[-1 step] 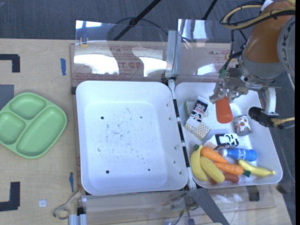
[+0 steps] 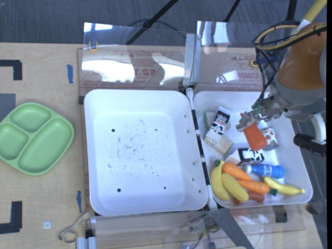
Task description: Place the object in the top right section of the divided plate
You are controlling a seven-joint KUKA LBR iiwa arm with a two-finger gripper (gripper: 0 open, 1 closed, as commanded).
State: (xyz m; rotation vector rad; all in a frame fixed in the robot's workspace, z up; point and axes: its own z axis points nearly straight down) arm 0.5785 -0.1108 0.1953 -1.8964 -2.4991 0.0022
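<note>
Pale wooden worktop [image 2: 41, 61] over dark grey carpet [image 2: 52, 7]; green divided plastic plate [image 2: 33, 137] at far left; end effector [image 2: 254, 121] pinching an orange rectangular block [image 2: 254, 137] above the cluttered right white bin [image 2: 303, 165]; left white bin [image 2: 140, 149] beside it

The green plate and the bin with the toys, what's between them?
In the camera view, another white bin lies between the plate and the toy bin.
</note>
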